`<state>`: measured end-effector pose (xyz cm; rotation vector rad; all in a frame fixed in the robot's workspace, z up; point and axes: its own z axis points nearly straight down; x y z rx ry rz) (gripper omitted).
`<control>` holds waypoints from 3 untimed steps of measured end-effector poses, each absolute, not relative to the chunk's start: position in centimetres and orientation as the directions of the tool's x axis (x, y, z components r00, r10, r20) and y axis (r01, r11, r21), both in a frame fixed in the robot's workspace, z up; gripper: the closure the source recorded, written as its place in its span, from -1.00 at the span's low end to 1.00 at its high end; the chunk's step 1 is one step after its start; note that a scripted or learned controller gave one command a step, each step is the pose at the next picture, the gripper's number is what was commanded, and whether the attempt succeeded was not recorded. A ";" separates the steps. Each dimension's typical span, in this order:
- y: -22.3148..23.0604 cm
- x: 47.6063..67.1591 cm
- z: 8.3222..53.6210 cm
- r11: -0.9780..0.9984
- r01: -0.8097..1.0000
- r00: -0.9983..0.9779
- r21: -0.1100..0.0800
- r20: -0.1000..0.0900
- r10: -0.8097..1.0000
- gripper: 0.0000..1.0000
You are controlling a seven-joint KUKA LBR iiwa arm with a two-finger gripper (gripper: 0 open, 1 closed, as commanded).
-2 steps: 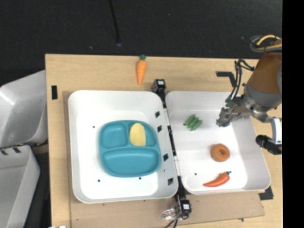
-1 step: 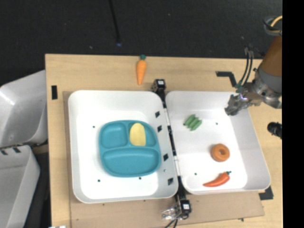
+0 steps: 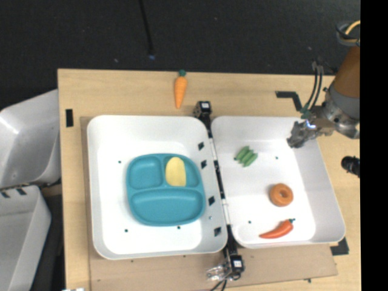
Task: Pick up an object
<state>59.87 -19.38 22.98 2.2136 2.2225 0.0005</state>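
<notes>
Nearest the camera, in the right bin (image 3: 315, 180), a glossy red chilli pepper (image 3: 277, 230) with a green stalk lies well below and a little left of the gripper (image 3: 297, 136). Above it sits a ring-shaped orange doughnut (image 3: 281, 194), closer to the gripper. A small bunch of ridged green pods (image 3: 245, 156) lies to the gripper's left, apart from it. Further left, in the left bin (image 3: 103, 180), a smooth blue divided plate (image 3: 164, 188) carries a pale yellow oval piece (image 3: 176, 171) in its upper right compartment. The gripper hangs at the right bin's upper right rim; it is small and dark, so I cannot tell how its fingers stand. The arm (image 3: 342, 96) is cut off at the right. Farthest back, a carrot (image 3: 180, 90) lies on the wooden bench (image 3: 121, 93)
</notes>
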 end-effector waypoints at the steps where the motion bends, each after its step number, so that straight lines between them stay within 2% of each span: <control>1: -14.9 58.7 24.0 0.005 1.000 -0.005 0.002 0.000 1.000 1.00; 3: -5.1 56.5 22.6 0.006 1.000 -0.006 -0.002 0.000 1.000 1.00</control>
